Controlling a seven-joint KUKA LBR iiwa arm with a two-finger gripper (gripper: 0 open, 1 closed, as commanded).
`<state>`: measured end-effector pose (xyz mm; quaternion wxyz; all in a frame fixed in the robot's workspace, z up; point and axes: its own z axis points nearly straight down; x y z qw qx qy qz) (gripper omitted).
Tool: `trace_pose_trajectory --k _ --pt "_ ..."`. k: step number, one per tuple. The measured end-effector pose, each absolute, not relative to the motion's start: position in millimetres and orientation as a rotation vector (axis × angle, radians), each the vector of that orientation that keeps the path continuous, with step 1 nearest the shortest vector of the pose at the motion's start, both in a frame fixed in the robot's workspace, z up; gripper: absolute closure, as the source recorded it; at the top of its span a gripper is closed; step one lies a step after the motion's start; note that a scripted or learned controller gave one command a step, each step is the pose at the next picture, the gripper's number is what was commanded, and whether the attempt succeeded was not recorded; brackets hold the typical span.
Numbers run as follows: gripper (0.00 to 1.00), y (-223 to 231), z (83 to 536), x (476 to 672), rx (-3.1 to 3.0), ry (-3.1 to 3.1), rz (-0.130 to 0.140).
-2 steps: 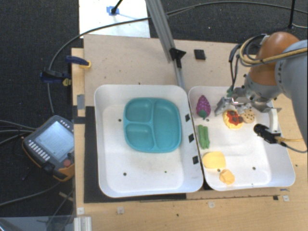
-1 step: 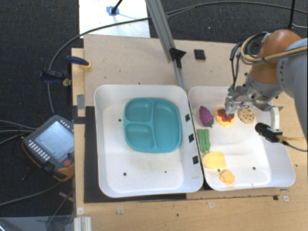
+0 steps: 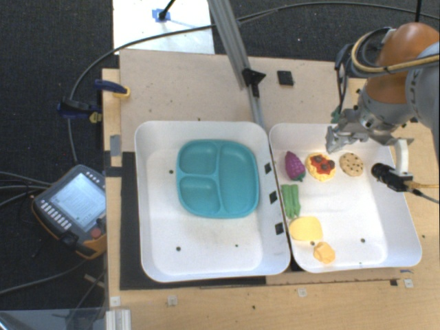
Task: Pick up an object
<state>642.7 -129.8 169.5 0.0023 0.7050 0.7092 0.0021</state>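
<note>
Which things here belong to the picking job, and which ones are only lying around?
Job: gripper; purple toy, pizza toy, cookie, green toy, yellow pieces in the right bin.

Lying about: teal divided plate, left bin, handheld pendant, clamps.

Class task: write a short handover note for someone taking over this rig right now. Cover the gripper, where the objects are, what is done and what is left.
Gripper: hovers above the far part of the right bin, nothing visibly held; open or shut unclear.
Right bin holds: purple toy, pizza slice and cookie in a row at the far side; green beans near the left wall; yellow piece and small orange piece at the near side.
Left bin: teal divided plate.
Done: arm positioned near the pizza slice.
Left: grasp and lift one object.
</note>
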Motion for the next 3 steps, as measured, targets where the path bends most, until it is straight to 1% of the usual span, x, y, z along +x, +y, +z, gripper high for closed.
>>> trace_pose_trajectory --k 1,2,3 --pt "1.00 -134 215 641.0 2.212 2.224 0.006" --pt "1.00 -134 270 642.8 2.209 2.224 0.008" --pt "1.00 -80 253 642.8 2.211 2.230 0.003"
